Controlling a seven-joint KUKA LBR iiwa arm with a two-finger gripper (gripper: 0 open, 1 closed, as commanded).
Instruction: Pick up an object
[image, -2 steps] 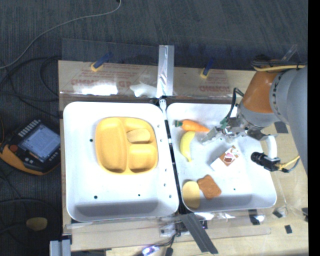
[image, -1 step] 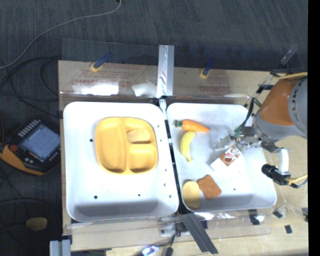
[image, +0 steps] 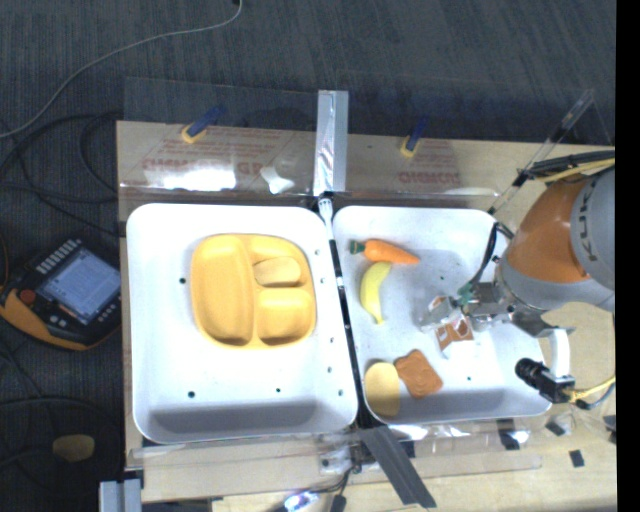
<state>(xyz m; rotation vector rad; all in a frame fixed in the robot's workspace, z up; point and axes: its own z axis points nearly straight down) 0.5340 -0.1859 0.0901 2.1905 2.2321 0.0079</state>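
From above, the arm (image: 560, 245) reaches in from the right over the right bin (image: 455, 222), its gripper (image: 455, 322) down near the bin's middle; whether anything sits between the jaws, I cannot tell. Just left, a banana (image: 373, 291) lies with its long axis running near-to-far. Beyond it, a carrot (image: 388, 252) points right, greens to the left. Nearer the front edge sit a brown toast-like piece (image: 418, 374) and a pale round piece (image: 381, 387). The left bin (image: 160, 330) holds a yellow divided tray (image: 252, 289).
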